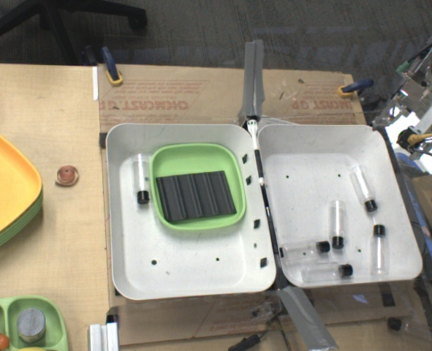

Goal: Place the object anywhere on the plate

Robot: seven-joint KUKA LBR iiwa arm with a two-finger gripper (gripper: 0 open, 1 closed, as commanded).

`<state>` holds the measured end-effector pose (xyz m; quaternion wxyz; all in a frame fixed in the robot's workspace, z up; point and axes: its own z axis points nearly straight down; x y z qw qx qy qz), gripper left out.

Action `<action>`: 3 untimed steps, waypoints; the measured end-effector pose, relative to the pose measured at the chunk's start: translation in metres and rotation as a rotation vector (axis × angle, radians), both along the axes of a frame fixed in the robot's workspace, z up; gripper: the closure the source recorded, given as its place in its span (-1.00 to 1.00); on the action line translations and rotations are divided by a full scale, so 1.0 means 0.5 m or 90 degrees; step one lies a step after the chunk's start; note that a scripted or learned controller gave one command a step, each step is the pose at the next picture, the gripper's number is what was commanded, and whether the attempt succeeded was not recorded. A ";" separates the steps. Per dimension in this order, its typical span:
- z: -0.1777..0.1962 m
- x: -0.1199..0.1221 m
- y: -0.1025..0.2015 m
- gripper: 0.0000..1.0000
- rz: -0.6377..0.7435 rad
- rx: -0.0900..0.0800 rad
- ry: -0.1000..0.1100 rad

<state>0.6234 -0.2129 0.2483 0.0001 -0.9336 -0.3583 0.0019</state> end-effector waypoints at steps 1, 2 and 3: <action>0.031 0.050 0.001 -1.00 -0.113 0.000 0.000; 0.021 0.041 0.003 -1.00 -0.216 0.000 0.001; -0.059 0.056 -0.018 -1.00 -0.274 0.000 0.001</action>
